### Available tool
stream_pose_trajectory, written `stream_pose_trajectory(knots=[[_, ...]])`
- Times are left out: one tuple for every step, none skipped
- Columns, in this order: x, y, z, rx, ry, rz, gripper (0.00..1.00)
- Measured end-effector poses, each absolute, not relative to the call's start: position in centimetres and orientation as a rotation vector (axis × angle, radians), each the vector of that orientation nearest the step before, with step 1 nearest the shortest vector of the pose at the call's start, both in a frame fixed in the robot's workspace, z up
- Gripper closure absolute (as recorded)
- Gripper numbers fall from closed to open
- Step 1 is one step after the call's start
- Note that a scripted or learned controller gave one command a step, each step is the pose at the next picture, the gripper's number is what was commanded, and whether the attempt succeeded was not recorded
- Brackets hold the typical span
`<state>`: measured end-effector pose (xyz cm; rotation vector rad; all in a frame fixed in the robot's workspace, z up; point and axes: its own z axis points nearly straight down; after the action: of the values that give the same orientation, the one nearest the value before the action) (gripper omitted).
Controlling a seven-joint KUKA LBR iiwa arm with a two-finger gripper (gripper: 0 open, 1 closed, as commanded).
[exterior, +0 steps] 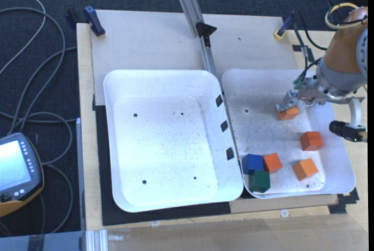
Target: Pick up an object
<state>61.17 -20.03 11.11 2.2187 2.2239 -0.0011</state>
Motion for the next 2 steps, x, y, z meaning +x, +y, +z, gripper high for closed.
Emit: stream_pose_trajectory(knots=[[66.8,-11.6,22.3,2.206,2.225,0.014,1.00],[64.5,-15.4,31.8,2.216,2.214,0.007,1.00]])
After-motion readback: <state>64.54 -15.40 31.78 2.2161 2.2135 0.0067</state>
